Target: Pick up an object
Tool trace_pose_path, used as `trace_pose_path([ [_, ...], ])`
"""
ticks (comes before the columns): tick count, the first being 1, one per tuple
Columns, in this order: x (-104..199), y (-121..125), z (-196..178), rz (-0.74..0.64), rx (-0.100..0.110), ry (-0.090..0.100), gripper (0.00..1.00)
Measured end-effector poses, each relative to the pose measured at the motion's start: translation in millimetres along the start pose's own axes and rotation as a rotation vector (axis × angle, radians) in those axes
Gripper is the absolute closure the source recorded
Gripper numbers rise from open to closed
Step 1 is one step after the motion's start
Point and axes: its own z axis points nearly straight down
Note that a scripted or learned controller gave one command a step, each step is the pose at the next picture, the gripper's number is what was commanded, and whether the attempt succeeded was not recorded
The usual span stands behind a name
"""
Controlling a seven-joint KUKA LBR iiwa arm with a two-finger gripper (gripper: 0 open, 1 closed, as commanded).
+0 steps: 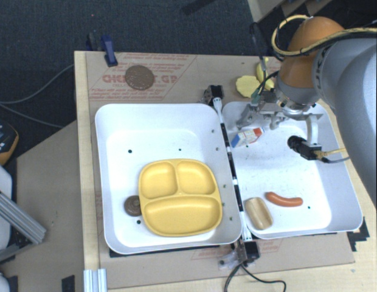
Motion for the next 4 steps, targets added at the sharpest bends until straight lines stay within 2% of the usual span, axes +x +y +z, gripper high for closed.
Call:
trace_pose_path([
  [2, -6, -1, 10, 0.002, 0.004, 0.001, 0.00],
  [3, -6, 0, -1, 0.001, 0.001, 0.000, 1.00],
  [4, -6, 0, 0, 0.001, 0.002, 0.000, 0.00],
])
